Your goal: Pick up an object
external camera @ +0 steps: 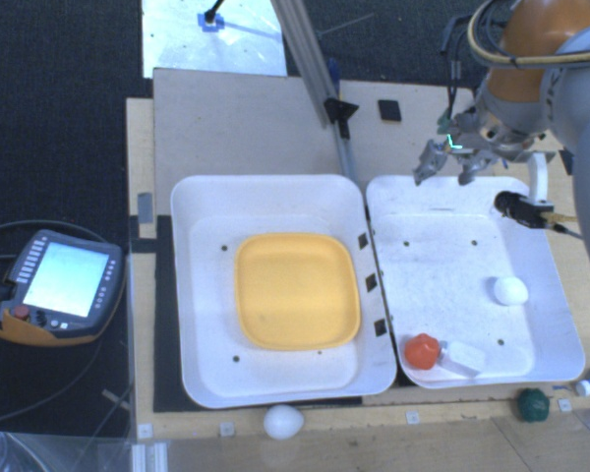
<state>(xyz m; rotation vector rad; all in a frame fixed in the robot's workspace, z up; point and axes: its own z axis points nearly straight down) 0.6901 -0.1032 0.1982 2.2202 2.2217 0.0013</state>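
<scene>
the gripper (448,168) hovers at twelve o'clock over the right bin (560,293), fingers spread, gripping nothing — a white ball (509,290), perhaps an egg, lies at four o'clock.

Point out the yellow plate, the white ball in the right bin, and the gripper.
yellow plate (298,290), camera view, centre of its flat base.
white ball (509,290), camera view, middle of its top.
gripper (450,172), camera view, midway between its fingertips, above the right bin's far edge.

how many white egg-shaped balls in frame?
2. One white ball in the right bin by its right wall; another on the bench, just below the left bin.
</scene>
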